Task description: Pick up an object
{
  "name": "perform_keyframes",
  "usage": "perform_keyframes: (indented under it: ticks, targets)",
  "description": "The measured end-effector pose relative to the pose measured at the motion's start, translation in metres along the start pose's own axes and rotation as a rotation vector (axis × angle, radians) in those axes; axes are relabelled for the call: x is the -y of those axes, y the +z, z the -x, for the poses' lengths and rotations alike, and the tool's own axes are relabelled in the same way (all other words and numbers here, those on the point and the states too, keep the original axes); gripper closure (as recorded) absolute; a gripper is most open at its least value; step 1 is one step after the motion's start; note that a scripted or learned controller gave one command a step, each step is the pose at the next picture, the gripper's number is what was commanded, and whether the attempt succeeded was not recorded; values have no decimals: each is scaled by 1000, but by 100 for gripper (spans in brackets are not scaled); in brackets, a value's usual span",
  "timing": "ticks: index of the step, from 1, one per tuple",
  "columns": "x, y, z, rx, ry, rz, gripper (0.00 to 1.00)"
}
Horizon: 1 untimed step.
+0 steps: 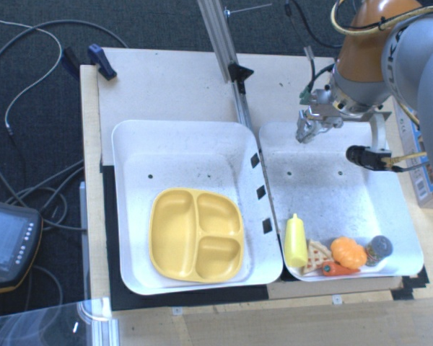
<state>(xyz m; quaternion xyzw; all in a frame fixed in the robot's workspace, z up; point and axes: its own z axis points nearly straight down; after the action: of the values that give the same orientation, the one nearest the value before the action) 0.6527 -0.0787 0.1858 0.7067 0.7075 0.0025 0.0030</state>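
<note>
Fingers [304,132] above right bin [390,193]: state can't tell; no readable labels.

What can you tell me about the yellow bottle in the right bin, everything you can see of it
The yellow bottle looks like a plastic squeeze bottle, plain yellow with a narrow pointed tip. It sits in the right bin, against the near left corner by the wall, its tip pointing toward the far side. Its lower right side meets a waffle-patterned piece. The gripper is well away, over the bin's far end.
</note>
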Motion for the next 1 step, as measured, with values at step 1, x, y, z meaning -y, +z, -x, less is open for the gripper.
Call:
perform_keyframes:
  ticks: [1]
  targets:
    - [-2,-55,0,0,0,1,100]
